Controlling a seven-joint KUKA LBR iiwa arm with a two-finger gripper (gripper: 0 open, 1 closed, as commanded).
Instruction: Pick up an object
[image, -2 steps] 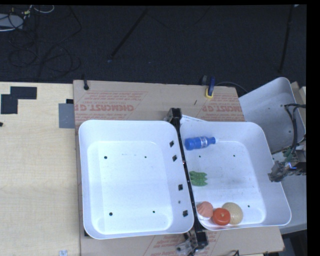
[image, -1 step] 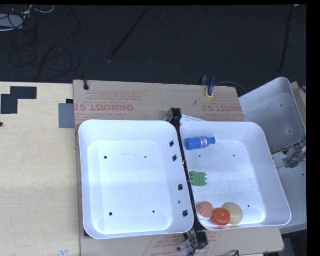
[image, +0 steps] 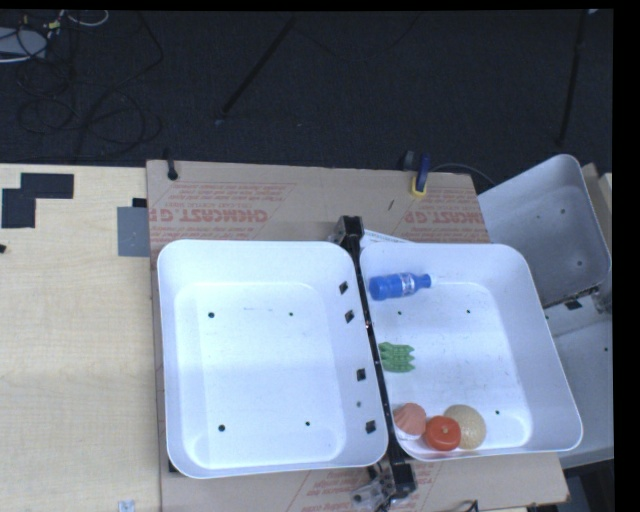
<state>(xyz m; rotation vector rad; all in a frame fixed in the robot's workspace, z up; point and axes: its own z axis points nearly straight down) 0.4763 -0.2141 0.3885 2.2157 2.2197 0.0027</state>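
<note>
partly overlapping red piece (image: 442, 433) and two pale rounds, details unclear

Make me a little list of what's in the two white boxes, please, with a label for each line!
left bin: nothing to pick can be seen in it
right bin: holds all the objects
blue bottle: lying on its side, far end, near the divider
green toy: middle, beside the divider
pink round piece: near corner
red round piece: near edge, touching the pink one
tan round piece: just right of the red one
</note>
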